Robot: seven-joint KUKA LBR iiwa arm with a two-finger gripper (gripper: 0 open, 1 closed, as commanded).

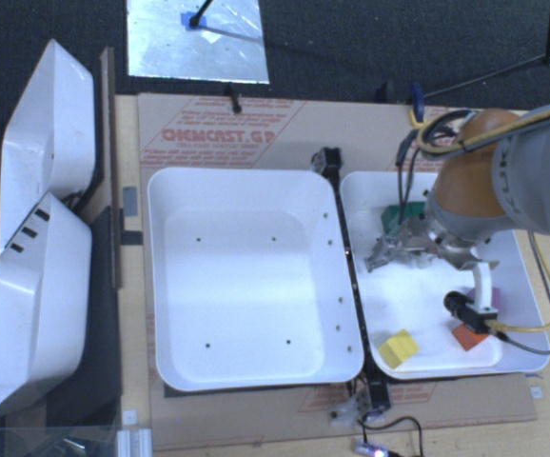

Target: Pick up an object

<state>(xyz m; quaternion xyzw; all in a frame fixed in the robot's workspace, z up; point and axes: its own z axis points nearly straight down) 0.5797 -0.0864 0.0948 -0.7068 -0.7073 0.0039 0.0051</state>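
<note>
Overhead slant view of a cardboard-covered bench (227, 127) bearing two shallow white plastic bins side by side. The left white bin (166, 255) shows a bare floor with small drain holes. The right white bin (375, 193) holds the loose objects. The grey arm with its orange band (465, 174) enters from 3 o'clock and bends down over the upper half of the right bin. Its metal two-finger gripper (399, 248) sits low near the bin's centre, pointing toward 9 o'clock; whether the fingers stand wide, narrow, or closed on anything cannot be told from this angle.

A green block-like object (396, 217) lies just beside the gripper at its 12 o'clock, partly hidden by the wrist; contact cannot be judged. A yellow cube-shaped block (398, 348) rests near the bin's 6 o'clock edge, well apart from the gripper. A small orange-red block (468, 336) lies toward 5 o'clock, just beside a black cylindrical fitting (463, 307) with a white stem and a trailing yellow cable. A square silver metal plate (197, 25) lies on the dark floor at 12 o'clock beyond the bench.
</note>
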